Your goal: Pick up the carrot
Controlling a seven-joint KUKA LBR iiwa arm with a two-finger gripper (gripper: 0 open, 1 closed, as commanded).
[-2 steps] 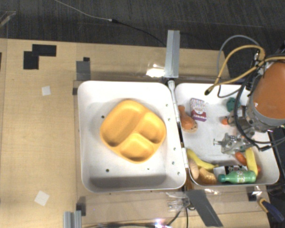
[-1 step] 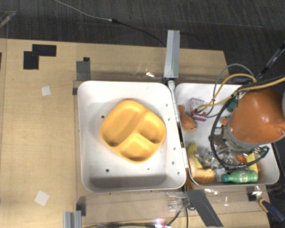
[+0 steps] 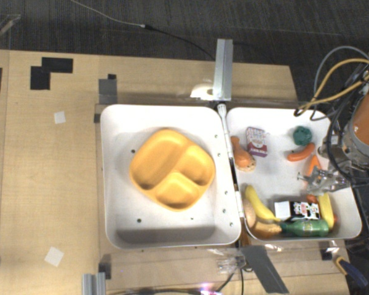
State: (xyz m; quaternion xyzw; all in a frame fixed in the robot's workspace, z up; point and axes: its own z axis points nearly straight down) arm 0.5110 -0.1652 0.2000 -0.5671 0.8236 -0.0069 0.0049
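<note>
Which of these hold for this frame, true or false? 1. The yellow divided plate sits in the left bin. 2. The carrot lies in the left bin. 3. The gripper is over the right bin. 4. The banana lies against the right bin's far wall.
1. True: the yellow divided plate sits in the left bin.
2. False: the carrot lies in the right bin, below a green round item.
3. True: the gripper hangs over the right bin, just below the carrot.
4. False: the banana lies near the bin's front left corner.
</note>
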